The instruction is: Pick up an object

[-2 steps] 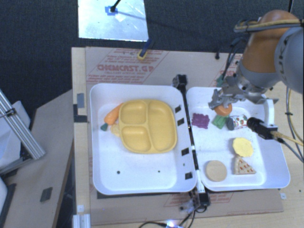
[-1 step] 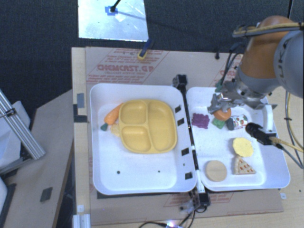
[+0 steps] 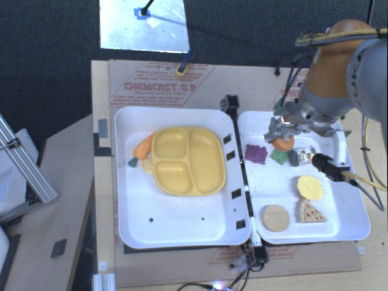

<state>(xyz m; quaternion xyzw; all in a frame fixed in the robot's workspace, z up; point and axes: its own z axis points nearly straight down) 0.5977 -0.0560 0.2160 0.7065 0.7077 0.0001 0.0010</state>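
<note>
Over the right bin's [image 3: 357, 220] crowded far edge the gripper [image 3: 280, 130], grip state unclear, sits above an orange object [image 3: 283, 143], bare floor lies nearer, and "CHEMCAST GP" marks the board [image 3: 160, 85].

1. The robot arm [image 3: 357, 71] is a thick, rounded tube of matte grey, smooth and without visible seams.
2. A broad orange band [image 3: 330, 62] wraps the arm above the wrist — glossy, with a soft highlight on top.
3. Yellow and black cables [image 3: 336, 36] run in a bundle along the top of the orange section.
4. Thin dark cables hang beside the wrist.
5. The gripper [image 3: 280, 128] is a small silver-grey metal assembly with angular, blocky parts — much slimmer than the arm.
6. A black cylindrical fitting [image 3: 327, 166] trails a yellow cable.
</note>
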